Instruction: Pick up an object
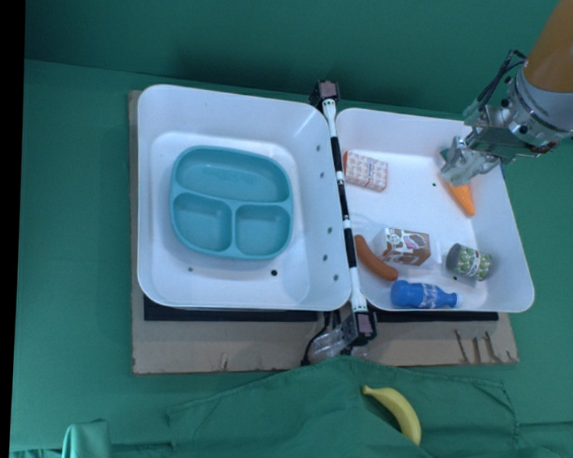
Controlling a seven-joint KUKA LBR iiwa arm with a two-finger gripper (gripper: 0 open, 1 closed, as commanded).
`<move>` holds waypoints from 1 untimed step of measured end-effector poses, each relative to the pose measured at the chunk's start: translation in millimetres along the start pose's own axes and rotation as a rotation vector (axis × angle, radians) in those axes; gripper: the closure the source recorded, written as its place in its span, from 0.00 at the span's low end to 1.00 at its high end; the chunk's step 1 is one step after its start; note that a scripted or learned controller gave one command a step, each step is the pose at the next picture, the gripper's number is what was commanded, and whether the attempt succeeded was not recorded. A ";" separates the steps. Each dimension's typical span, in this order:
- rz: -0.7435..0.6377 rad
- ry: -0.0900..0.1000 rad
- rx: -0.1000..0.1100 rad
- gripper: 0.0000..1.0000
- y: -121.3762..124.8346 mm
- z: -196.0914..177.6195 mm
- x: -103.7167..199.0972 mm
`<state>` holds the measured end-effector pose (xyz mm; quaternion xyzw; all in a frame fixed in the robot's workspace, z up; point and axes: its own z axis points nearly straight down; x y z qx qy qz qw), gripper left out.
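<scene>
Green cloth covers the worktop; the claw (457,166) sits on the carrot (464,197), near the right bin's (511,242) far corner. Whether it is wide or narrow I cannot tell. That carrot looks light, stiff and slick, best pinched across its thick end.

The carrot (465,198), orange and tapered, lay flat in the right bin (431,130) toward two o'clock, its thin tip pointing to five o'clock and its thick end hidden beneath the gripper (456,166). Whether the fingers touched it could not be told. It lay well apart from the other items, near the bin's right wall.
</scene>
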<state>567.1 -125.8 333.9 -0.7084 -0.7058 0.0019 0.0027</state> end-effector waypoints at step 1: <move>0.000 -0.004 -0.016 1.00 3.8 -57.3 -6.9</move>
